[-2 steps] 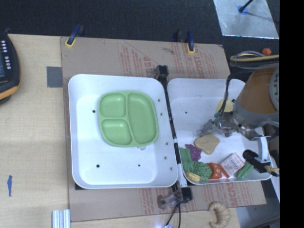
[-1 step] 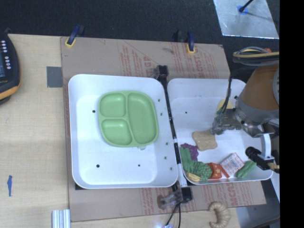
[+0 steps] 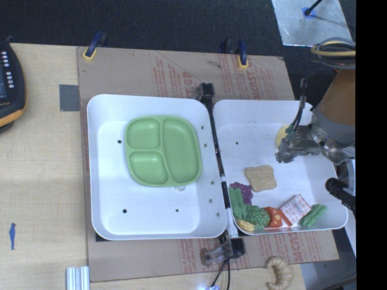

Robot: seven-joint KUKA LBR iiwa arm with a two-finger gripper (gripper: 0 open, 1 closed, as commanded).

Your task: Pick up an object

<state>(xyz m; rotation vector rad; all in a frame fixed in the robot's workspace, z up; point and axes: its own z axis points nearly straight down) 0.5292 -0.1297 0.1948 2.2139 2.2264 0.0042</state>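
My gripper (image 3: 289, 151) hangs over the right bin (image 3: 242, 116), near its right side, pointing left and down. Just behind its fingers a yellow object (image 3: 282, 136) peeks out, mostly hidden. A tan slice of toast (image 3: 260, 177) lies on the bin floor, below and left of the gripper. Along the bin's front edge sit purple grapes (image 3: 240, 190), green vegetables (image 3: 249, 213), a red piece (image 3: 274, 217), a red-and-white packet (image 3: 295, 208) and a green pod (image 3: 313, 215).
The left bin (image 3: 103, 162) holds a green divided plate (image 3: 163, 150). A black clamp (image 3: 207, 92) sits between the bins at the back. A tan curled object (image 3: 280, 272) lies on the bench in front. A teach pendant (image 3: 9, 86) rests at the far left.
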